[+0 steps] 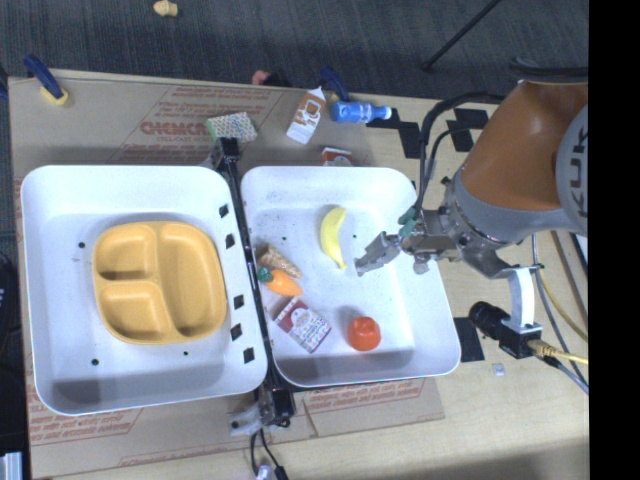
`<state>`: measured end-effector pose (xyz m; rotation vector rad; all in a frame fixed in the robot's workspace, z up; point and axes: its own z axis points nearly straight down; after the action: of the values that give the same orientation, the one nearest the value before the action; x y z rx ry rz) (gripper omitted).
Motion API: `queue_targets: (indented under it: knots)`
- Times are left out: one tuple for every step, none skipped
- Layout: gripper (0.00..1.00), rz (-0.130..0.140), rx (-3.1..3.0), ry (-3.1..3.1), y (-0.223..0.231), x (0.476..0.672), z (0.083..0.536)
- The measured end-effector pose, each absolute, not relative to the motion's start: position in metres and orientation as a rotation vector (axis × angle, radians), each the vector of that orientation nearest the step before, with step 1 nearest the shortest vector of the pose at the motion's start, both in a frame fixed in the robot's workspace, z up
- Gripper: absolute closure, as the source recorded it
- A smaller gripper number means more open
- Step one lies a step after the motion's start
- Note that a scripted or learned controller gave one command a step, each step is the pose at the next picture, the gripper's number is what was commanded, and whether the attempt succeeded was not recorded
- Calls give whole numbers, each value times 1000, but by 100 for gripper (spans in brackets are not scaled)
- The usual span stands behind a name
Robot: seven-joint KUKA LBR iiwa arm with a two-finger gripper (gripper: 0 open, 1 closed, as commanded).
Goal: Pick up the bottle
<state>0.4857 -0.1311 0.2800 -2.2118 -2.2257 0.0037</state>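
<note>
We see gripper [372, 256] over right bin [432, 318], beside banana [333, 235]; can't tell its state. Bottle [356, 113] lies outside, on bench behind bin.

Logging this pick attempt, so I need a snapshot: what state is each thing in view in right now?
bottle: lying on its side on the bench, outside the bins
gripper: low over the right bin, beside the banana, holding nothing
banana: lying in the right bin
carrot: lying in the right bin
yellow tray: flat in the left bin
</note>
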Motion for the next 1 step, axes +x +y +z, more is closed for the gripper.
queue_targets:
  knots:
    - [100,6,-2205,-2230,-131,486,290]
